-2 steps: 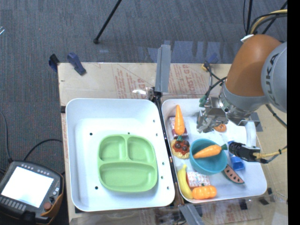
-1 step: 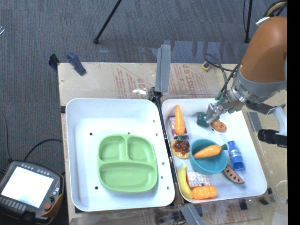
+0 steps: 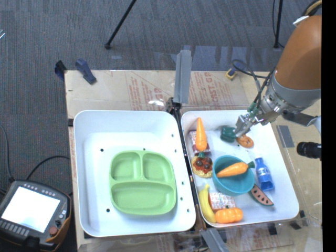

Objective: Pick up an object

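The pincer (image 3: 244,129), whose grip I cannot tell, hovers behind the blue bowl (image 3: 232,178) over a dark green toy (image 3: 229,134) touching an orange round piece (image 3: 244,140), so a descent risks nudging both and grabbing neither.

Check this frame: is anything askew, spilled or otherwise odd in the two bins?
Nothing spilled or damaged. One carrot lies across the rim of the blue bowl instead of inside it, and every toy is crowded in the right bin, while the left bin holds a green divided plate.
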Robot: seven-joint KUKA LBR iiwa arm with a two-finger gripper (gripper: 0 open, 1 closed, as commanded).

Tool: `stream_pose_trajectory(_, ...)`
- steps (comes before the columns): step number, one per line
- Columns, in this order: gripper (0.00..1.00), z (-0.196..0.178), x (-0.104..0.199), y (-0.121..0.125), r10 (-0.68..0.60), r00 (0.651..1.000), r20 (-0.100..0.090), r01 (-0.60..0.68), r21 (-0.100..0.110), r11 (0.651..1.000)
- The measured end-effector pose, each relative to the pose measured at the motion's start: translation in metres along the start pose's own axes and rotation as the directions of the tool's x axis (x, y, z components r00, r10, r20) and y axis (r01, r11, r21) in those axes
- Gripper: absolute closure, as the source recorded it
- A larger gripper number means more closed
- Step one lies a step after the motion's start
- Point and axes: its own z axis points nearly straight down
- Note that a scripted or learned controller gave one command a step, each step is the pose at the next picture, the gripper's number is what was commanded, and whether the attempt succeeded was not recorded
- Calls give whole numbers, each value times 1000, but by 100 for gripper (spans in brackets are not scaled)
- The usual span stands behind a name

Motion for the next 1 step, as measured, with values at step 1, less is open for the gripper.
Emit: stream_pose_trajectory(1,0,0,0,0,0,1000,0,0,0,1000)
